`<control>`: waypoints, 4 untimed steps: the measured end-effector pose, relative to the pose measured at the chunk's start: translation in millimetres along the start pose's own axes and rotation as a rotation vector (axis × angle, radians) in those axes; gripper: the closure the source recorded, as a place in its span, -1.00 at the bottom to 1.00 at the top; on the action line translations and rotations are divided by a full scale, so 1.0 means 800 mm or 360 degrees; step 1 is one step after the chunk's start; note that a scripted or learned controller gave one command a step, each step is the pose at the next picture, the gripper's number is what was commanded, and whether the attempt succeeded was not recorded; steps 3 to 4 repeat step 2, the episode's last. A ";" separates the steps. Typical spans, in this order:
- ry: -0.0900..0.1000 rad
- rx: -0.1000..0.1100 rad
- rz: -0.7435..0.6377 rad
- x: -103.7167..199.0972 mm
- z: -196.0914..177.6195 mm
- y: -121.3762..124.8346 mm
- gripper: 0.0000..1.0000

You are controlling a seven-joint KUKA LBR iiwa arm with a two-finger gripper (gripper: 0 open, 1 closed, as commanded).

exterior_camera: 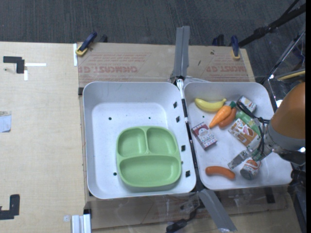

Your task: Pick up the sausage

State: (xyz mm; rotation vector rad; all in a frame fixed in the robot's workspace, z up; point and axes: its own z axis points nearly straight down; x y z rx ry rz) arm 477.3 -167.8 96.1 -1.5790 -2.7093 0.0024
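1. Broadly, the surface (39, 130) carries two white bins; the left bin (97, 130), well left of the hand, holds a green divided plate (147, 157).
2. The right bin (214, 93) lies under the hand (245, 158), which hangs low near its front right.
3. The sausage (220, 172) lies flat just left of the hand and slightly nearer the front, not touching it.
4. Whether the hand is apart or together cannot be told.
5. A carrot (224, 115) and banana (210, 104) lie beyond.
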 end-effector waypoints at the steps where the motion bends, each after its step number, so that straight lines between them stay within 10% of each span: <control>1: 0.0003 0.0003 -0.0001 0.000 -0.008 0.000 1.00; 2: 0.0003 0.0003 0.0000 0.000 -0.008 0.000 -1.00; 4: 0.0003 0.0003 0.0000 0.000 -0.008 0.000 -1.00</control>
